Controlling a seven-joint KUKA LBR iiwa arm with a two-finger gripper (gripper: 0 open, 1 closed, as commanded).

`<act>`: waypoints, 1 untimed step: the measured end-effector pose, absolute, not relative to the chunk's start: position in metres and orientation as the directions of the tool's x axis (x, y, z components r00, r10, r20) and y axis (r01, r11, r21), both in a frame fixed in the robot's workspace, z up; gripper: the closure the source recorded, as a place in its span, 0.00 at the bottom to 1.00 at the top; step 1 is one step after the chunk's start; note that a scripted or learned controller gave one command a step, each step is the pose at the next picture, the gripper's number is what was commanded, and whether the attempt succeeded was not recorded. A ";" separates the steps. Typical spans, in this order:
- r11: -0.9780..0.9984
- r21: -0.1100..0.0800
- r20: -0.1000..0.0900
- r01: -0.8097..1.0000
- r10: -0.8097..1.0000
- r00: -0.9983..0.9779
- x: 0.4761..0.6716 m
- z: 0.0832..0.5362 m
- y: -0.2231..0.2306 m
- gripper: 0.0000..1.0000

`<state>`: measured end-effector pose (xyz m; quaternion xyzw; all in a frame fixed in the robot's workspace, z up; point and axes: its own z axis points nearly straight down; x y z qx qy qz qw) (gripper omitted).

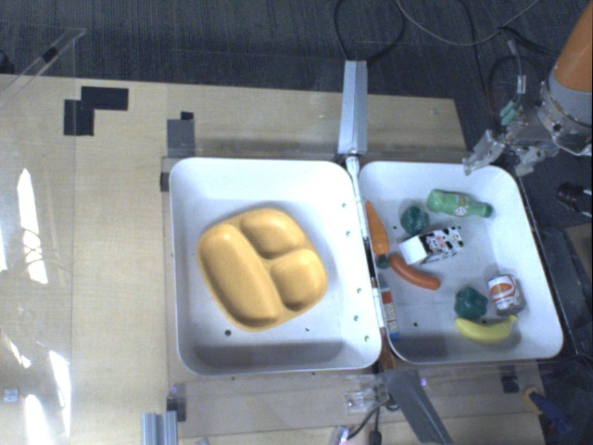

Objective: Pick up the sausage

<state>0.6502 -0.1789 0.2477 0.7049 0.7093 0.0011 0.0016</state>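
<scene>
A smooth reddish sausage (414, 273), a stubby cylinder, lies in the right-hand bin (537, 248), while the arm (574, 72) hangs at the frame's upper right, jaws spread and empty.

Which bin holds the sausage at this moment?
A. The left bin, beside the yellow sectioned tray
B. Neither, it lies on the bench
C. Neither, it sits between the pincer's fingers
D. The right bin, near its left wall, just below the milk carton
D. The sausage lies in the right bin, close under the milk carton, while the pincer hovers by that bin's upper right corner, away from it.
</scene>
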 end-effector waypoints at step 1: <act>0.090 0.001 0.000 0.996 0.996 -0.090 0.586 0.152 -0.111 0.00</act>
